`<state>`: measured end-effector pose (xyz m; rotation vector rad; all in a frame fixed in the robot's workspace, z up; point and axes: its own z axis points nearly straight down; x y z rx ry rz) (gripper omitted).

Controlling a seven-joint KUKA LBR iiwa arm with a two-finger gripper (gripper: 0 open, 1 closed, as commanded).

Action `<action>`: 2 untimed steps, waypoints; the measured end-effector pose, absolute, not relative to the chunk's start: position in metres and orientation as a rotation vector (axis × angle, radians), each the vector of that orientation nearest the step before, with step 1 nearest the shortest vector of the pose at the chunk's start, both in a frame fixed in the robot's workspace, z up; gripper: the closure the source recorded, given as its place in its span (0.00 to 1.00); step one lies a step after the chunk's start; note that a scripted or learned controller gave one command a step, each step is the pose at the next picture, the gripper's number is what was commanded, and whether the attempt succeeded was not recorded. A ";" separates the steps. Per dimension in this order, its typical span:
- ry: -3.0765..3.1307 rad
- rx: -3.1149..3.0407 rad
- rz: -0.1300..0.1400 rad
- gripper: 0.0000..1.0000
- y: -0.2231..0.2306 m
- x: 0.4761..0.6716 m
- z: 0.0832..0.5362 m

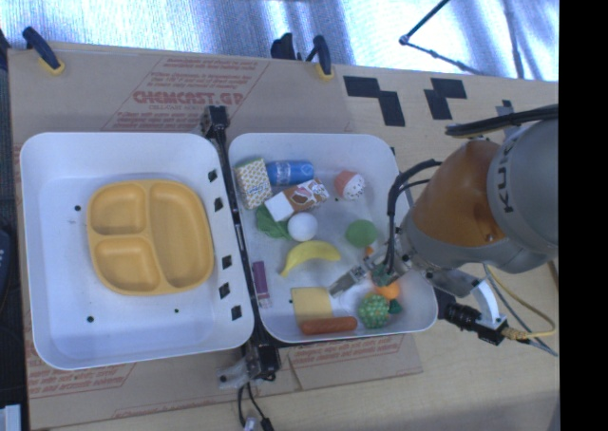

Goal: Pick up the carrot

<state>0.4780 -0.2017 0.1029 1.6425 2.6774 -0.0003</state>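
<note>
Two shallow white bins (38, 230) are counted; "CHEMCAST" is read on the cardboard-covered surface (180, 97). One small orange carrot (387, 279) is seen beside the gripper (366, 272), whose state cannot be told.

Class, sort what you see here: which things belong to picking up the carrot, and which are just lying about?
Belongs to the job:
carrot
gripper
right bin

Lying about:
banana
white egg
blue can
broccoli
yellow divided plate
left bin
</note>
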 end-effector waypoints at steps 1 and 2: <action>2.803 1.427 0.000 0.00 -0.200 0.476 0.092; 3.042 0.796 0.001 0.00 -0.203 0.477 0.092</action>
